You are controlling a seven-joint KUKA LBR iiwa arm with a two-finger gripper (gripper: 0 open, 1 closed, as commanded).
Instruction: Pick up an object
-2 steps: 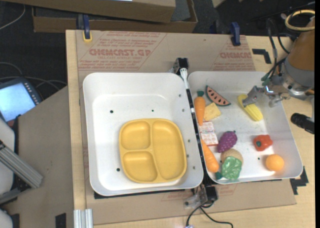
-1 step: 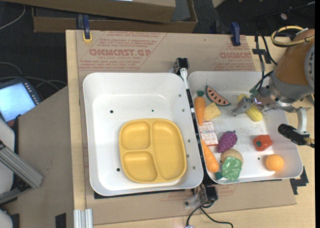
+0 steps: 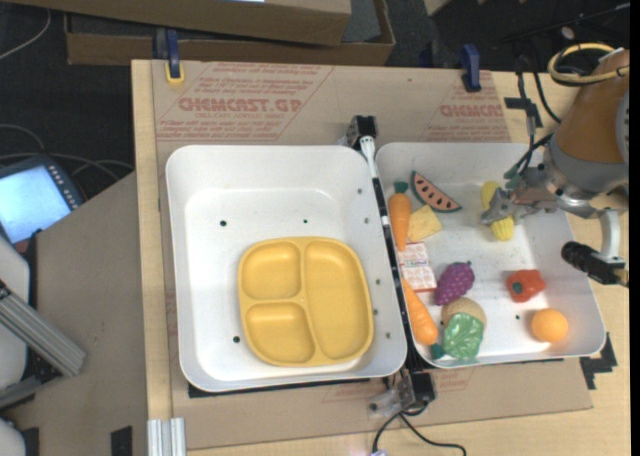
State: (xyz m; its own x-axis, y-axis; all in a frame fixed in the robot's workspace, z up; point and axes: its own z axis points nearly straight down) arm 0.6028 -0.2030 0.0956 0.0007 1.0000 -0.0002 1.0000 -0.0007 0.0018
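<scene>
My fingers (image 3: 503,212) hover just above the yellow corn (image 3: 500,228) (standing up-down in view); their spread I cannot tell.

Even overhead light is washing the bench, and the 2 white bins, the left bin (image 3: 200,184) and the right bin (image 3: 570,334), are glaring close to overexposed. The yellow divided tray (image 3: 305,301) is casting only a faint, soft shadow. The floor at upper left is sinking into darkness, while a screen (image 3: 30,202) at the left edge is glowing pale blue. Fine detail is looking slightly soft throughout, toy foods included.
</scene>
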